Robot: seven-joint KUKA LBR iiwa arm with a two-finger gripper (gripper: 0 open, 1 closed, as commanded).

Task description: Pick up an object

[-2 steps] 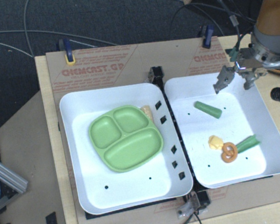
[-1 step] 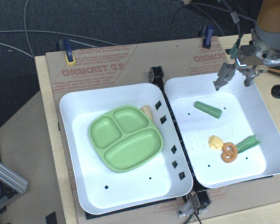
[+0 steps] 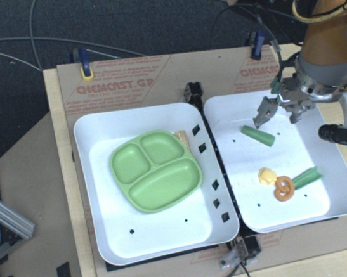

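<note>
- Across the left bin (image 3: pixel 96 177), a green divided plate (image 3: pixel 157 169) is seen lying flat; a small tan piece (image 3: pixel 182 141) is tucked against its upper right edge. The plate is judged stiff and light, but too broad and low for a two-finger pinch except at its rim.
- Between the bins, a row of black clips (image 3: pixel 206 162) is seen along the shared edge.
- At the upper part of the right bin (image 3: pixel 337 207), a short green stick (image 3: pixel 258 135) is seen lying at a slant, apart from the other things. It is judged the likeliest thing to be taken: light, probably rigid and somewhat smooth, best pinched across its narrow middle.
- Just above and right of that stick, the hand (image 3: pixel 279 108) is seen hovering, fingers spread apart, nothing between them.
- Lower in the right bin, a yellow lump (image 3: pixel 266 176), an orange ring (image 3: pixel 284 189) and a second green stick (image 3: pixel 306 177) are seen clustered, touching or nearly so; a clean grip there is judged harder.
</note>
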